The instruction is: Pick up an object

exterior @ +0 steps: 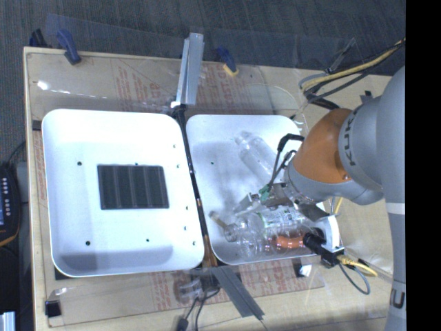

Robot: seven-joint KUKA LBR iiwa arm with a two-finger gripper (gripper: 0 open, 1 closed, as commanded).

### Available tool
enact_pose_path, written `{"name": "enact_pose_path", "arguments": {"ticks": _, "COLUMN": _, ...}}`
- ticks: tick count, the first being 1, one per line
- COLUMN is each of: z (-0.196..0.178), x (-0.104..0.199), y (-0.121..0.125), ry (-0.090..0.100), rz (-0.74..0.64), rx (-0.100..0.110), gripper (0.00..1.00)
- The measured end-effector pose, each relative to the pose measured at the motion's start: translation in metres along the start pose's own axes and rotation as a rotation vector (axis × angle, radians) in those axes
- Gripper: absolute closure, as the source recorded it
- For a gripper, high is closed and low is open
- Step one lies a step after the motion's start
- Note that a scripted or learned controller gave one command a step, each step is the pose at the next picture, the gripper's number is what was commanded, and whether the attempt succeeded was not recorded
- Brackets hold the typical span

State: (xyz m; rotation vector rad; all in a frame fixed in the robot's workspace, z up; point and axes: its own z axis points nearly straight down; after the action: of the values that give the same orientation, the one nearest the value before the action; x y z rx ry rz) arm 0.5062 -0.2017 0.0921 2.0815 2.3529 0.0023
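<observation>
- Nearest the lower edge, a dark grey bar [238, 296] lies slantwise on the bench [103, 67] just below the two bins, with a small clear fitting and a cable beside it; what these are is hard to make out.
- The right bin [213, 133] holds a heap of clear plastic things [265, 226] in its lower right part. They are see-through against white, so their edges run together and I cannot count them surely.
- One piece in that heap shows a copper-brown part [286, 241], near the bin's lower right corner.
- A small tan stick-like piece [219, 219] lies at the heap's left edge, apart from the gripper.
- The gripper [272, 202] hangs over the heap, touching or just above its top; which, I cannot tell. Its fingers are lost among the clear plastic and under the wrist, so whether they are apart, together, or clamped on anything cannot be told.
- One clear bottle [253, 152] lies alone, tilted, in the upper middle of the right bin, near the gripper but apart from it.
- The arm [375, 150], grey with an orange band, covers the right bin's right side and is cut off at the right.
- The left bin [110, 126] bears one dark ribbed rectangle [133, 186] in its middle.
- Farthest off, two blue clamps [67, 45] sit on the bench's far edge, and one grey upright bar [189, 67] stands between the bins.
</observation>
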Motion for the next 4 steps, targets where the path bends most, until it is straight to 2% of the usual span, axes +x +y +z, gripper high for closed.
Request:
{"name": "enact_pose_path", "arguments": {"ticks": 1, "z": -0.047, "x": -0.006, "y": -0.017, "ry": -0.002, "rz": 0.046, "rx": -0.002, "gripper": 0.0}}
{"name": "enact_pose_path", "arguments": {"ticks": 2, "z": -0.047, "x": -0.006, "y": -0.017, "ry": -0.002, "rz": 0.046, "rx": -0.002, "gripper": 0.0}}
{"name": "enact_pose_path", "arguments": {"ticks": 3, "z": -0.002, "x": 0.027, "y": -0.024, "ry": -0.002, "rz": -0.121, "rx": -0.005, "gripper": 0.0}}
{"name": "enact_pose_path", "arguments": {"ticks": 4, "z": -0.002, "x": 0.086, "y": -0.018, "ry": -0.024, "rz": -0.123, "rx": -0.001, "gripper": 0.0}}
